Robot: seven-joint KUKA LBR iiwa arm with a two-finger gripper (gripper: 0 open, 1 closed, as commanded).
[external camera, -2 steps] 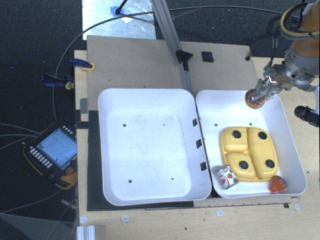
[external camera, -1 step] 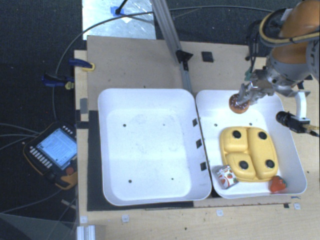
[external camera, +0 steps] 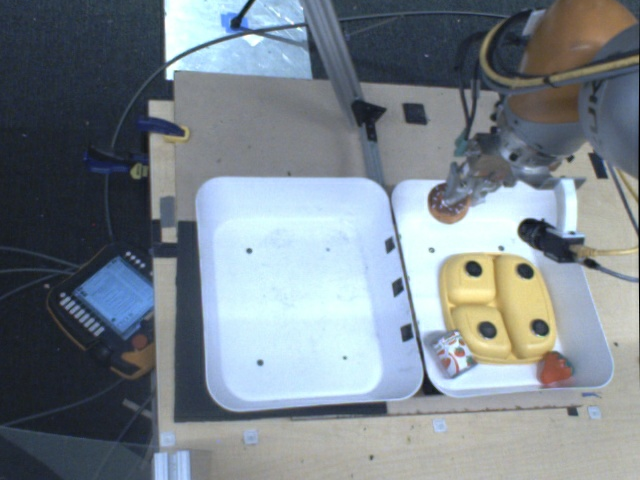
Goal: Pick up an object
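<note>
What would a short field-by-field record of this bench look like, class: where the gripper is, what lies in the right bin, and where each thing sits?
gripper: at the far-left part of the right bin, right over the brown round object
yellow block: middle of right bin, four dark spots on top
small red-and-white object: near-left corner, beside the yellow block
red object: near edge, by the block's right corner
left bin: white, beside the right bin

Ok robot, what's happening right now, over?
Gripper down on small brown round thing, right bin's far corner. Grip unconfirmed. Yellow block nearby, not blocking.
</note>
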